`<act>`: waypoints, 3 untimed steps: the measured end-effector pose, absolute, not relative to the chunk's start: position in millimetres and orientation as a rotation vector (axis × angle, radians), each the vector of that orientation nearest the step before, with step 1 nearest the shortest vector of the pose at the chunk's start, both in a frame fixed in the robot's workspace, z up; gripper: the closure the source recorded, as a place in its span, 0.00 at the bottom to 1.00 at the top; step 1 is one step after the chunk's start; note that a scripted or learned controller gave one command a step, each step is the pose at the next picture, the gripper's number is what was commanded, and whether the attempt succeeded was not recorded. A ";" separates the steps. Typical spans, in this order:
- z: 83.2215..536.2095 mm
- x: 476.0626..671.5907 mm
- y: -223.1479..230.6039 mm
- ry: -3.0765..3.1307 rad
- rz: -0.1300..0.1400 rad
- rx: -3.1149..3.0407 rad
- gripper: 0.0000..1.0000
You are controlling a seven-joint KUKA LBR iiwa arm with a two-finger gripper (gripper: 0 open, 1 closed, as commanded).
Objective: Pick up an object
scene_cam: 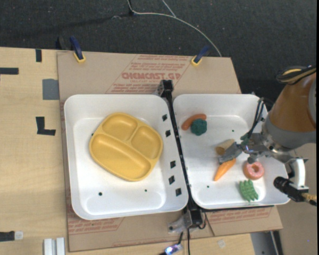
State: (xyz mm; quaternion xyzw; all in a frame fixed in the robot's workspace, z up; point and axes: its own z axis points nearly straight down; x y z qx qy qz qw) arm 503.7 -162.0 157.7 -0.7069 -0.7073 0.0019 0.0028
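The grey two-finger gripper [233, 152] hangs low in the right white plastic bin [212, 101], its fingers parted and grasping nothing, tips over a small tan block [223, 147]. An orange toy carrot [224, 169] lies just below it, touching. A pink ring doughnut [253, 170] and green ridged toy [248, 190] crowd the near-right corner. Up-left sit a teal ball [199, 126] and orange sausage [193, 120]. Bare bin floor opens leftward toward the divider edge. The yellow compartment plate [126, 145] lies well apart.

Light: you get bright, even overhead light across both white bins [74, 142].
Shadows: soft and short beside the yellow tray [126, 145].
Glare: none you'd notice.
Focus: slightly soft throughout; small toys look fuzzy.
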 end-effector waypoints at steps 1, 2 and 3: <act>102.2 497.9 -171.0 -2.216 0.007 -2.218 0.00; 115.1 499.5 -169.7 -2.220 0.002 -2.217 1.00; 160.1 506.6 -173.5 -2.225 -0.002 -2.222 1.00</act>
